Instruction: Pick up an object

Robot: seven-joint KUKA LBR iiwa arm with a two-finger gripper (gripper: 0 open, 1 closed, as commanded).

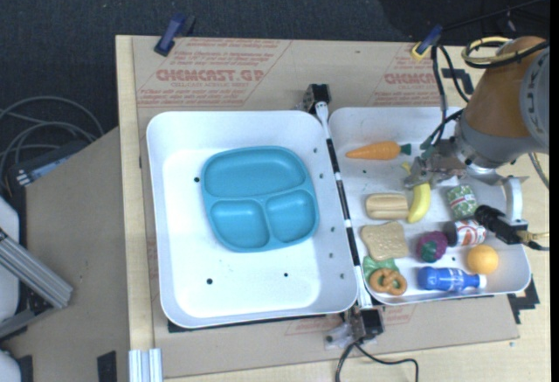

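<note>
The right bin [384,122] holds several toy foods. An orange carrot [376,150] lies at its back, with a yellow banana [420,201] and a tan bun [386,206] in front of it. My gripper [427,167] hangs low over the bin, just above the banana's top end and right of the carrot's green tip. The grey wrist and orange band [500,100] rise behind it to the right. Nothing is visibly lifted off the bin floor.
Also in the right bin are a toast slice [384,240], a pretzel [387,281], a purple fruit [431,246], a blue bottle [450,280], an orange [482,260], a green can [460,199] and a red-and-white can [469,234]. The left bin [175,162] holds a blue divided plate [259,197].
</note>
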